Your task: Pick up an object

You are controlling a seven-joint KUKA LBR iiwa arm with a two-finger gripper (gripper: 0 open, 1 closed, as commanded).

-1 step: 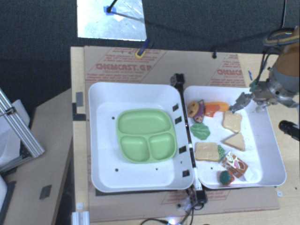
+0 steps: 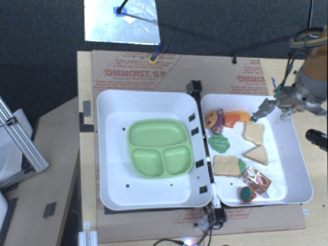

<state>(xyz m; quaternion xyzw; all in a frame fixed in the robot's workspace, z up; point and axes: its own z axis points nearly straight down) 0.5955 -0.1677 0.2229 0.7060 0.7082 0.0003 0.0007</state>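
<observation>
Toast slice: pale square toy bread [image 2: 253,133], flat, right bin's upper middle.
Wedge: tan triangular toy sandwich [image 2: 257,155], just below.

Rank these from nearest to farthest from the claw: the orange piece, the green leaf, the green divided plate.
1. Orange piece, right bin's far side, just left of the claw.
2. Green leaf, right bin, by the divider.
3. Green divided plate, left bin.

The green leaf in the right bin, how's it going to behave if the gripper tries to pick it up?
The green leaf looks thin and crinkled, so it is probably light and somewhat floppy. It lies flat on the bin floor, so the fingers may slide over it rather than pinch it. It sits close to the bread slice, so a push could nudge that too.
</observation>
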